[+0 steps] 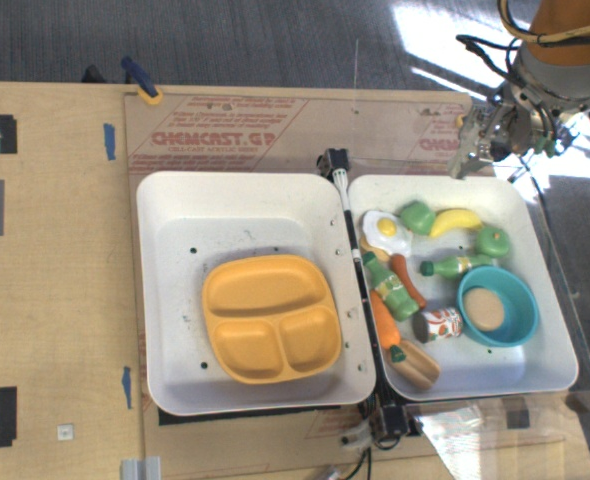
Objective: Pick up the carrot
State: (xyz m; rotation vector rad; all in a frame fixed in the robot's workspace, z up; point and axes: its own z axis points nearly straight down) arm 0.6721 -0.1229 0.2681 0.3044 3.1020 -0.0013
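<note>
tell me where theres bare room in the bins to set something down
Free: left bin floor around the yellow divided plate, and the right bin's near-right corner below the teal bowl. Crowded: its left side around the carrot.

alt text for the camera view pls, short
An orange carrot lies among toy foods at the left edge of the right white bin; the gripper hovers above that bin's far edge. The left bin holds a yellow divided tray.

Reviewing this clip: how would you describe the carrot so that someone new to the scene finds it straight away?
Start at the right white bin, the one crowded with toy food, and go to its left wall beside the divider. The carrot lies there in the lower half, a slim orange taper running roughly along that wall. It is the plain orange piece, between the green bottle above it and the tan bread-like piece below.
</note>
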